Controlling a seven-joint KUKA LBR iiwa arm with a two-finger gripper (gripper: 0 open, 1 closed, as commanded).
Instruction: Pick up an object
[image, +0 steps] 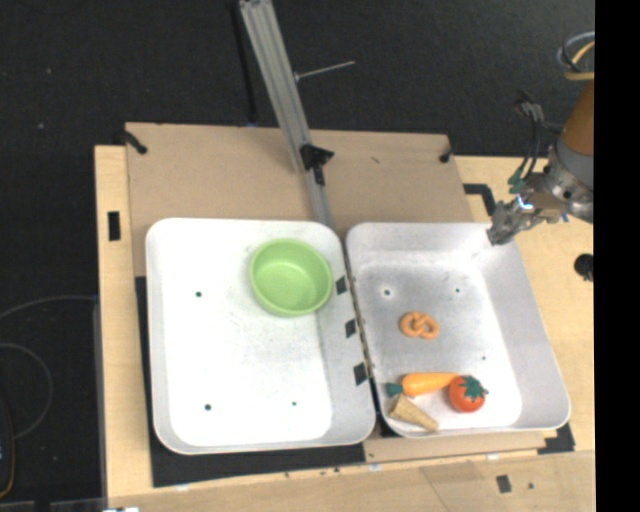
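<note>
Currently the tool (503, 222) sits at the far right corner of the right bin (520, 300), just over the rim, nothing between its fingers as far as I can see. Open or closed: can't tell, it's small and dark against the bin edge.

Candidates are all in the right bin:
- pretzel (420, 325) mid-bin, alone, well apart from the rest
- carrot (428, 383), tomato (466, 393) and wedge (412, 412) bunched at the near edge, carrot and tomato touching or nearly so
- left bin (180, 330) has a green bowl (290, 278) near its far right corner

Pick hasn't started, by my read; the tool is well apart from every object.

Risks from here:
- Pretzel is flat and low. Fingers likely scrape the bin floor or close over the top and slip off.
- Near-edge cluster: going for the carrot probably nudges the tomato, which looks round enough to roll. The bin wall just beside them leaves little room for a finger on that side.
- Wedge sits against the near corner, so same wall clearance problem.
- Bowl: a rim pinch could tip it if caught off-centre.

Pretzel is the cleanest approach, if descent height is right.
</note>
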